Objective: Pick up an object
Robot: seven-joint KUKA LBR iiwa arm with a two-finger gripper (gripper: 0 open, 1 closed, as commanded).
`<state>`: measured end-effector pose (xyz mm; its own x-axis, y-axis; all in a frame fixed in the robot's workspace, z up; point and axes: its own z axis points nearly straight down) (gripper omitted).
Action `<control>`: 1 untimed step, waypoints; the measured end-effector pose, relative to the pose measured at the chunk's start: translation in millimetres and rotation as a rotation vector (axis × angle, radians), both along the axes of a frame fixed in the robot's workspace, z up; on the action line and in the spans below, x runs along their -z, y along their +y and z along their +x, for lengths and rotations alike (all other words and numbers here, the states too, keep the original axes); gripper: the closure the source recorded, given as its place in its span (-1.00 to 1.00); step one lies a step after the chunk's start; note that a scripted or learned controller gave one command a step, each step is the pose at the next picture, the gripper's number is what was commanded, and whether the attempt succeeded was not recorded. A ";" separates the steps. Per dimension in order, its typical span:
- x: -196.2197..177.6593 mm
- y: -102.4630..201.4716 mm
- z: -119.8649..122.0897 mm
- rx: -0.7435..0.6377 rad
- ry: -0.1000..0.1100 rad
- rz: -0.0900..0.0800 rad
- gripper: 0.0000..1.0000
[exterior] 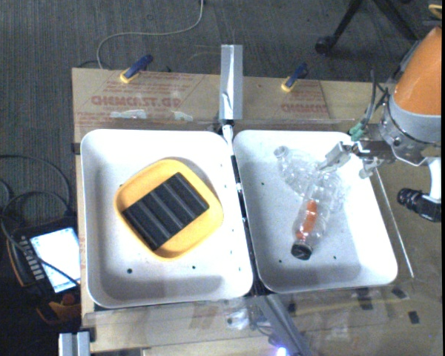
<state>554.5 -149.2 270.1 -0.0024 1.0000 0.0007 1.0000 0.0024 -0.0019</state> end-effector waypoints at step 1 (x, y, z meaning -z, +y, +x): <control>115.2 -21.1 -10.0 0.003 0.001 0.001 -1.00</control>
